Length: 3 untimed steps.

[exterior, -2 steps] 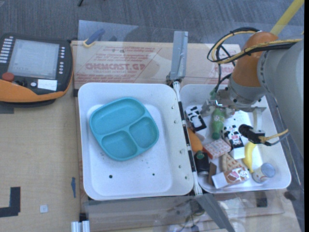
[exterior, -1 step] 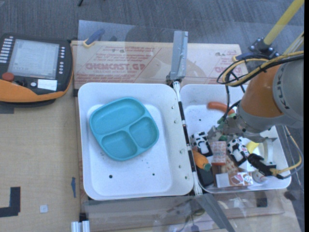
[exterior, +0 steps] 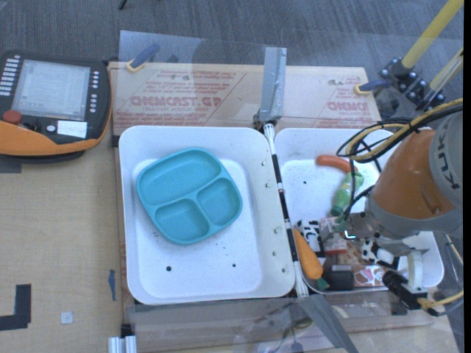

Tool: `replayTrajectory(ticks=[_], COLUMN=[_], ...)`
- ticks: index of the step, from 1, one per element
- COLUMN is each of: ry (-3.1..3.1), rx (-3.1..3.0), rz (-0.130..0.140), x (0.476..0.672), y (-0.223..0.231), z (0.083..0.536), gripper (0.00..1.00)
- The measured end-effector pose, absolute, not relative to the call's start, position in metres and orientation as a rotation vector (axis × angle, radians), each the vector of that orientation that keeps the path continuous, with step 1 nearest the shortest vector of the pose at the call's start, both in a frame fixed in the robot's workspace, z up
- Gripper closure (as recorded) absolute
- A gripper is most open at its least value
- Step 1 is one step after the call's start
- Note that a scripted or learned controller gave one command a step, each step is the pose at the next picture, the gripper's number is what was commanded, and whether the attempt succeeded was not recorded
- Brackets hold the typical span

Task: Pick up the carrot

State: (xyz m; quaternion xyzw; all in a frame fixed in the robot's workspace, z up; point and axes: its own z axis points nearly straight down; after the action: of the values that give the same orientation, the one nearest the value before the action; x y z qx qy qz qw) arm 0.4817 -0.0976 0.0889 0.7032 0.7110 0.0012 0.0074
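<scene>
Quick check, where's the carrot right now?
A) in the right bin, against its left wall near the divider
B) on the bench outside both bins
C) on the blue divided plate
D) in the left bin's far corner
A. The carrot lies in the right bin, along its left wall beside the divider, near the front; the blue divided plate sits in the left bin.
</scene>
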Motion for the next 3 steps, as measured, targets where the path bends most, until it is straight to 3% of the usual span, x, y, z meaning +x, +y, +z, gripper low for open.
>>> replayTrajectory(ticks=[1, 2, 3], ry=[2.223, 2.225, 2.223], rx=[2.199, 2.191, 2.192], rz=[0.004, 0.017, 0.013], x=[0.482, 0.486, 0.485], y=[-0.098, -0.094, -0.095], z=[0.089, 0.099, 0.099], gripper=[0.0, 1.0, 0.0])
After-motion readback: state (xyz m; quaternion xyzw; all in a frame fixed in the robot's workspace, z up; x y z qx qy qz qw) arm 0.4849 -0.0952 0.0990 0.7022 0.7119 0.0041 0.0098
